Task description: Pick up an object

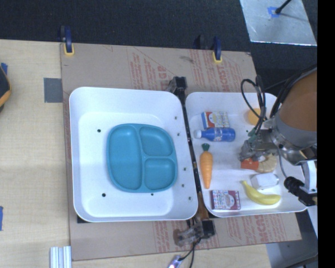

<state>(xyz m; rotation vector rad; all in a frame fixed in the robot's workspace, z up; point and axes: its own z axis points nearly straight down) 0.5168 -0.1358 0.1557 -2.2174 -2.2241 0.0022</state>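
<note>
A: From the camera view, where do we stand?

B: We see the gripper (pixel 255 149) low in the right bin (pixel 230 101), over a red item (pixel 249 163) at about 3 o'clock. Nothing looks lifted, so we judge the pick is yet to be done. How the hand is set, we cannot tell.

A: Room to move?

B: Tight, we think. A banana (pixel 260 194) lies at 5 o'clock, a carrot (pixel 206 168) at 9, a bottle (pixel 216 134) at 10. The left bin (pixel 84 149) bears a blue plate (pixel 142 156).

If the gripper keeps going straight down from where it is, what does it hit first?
Most likely the small red-orange item lying directly under the gripper in the right bin. Height above it is hard to judge from this slanted view.
</note>
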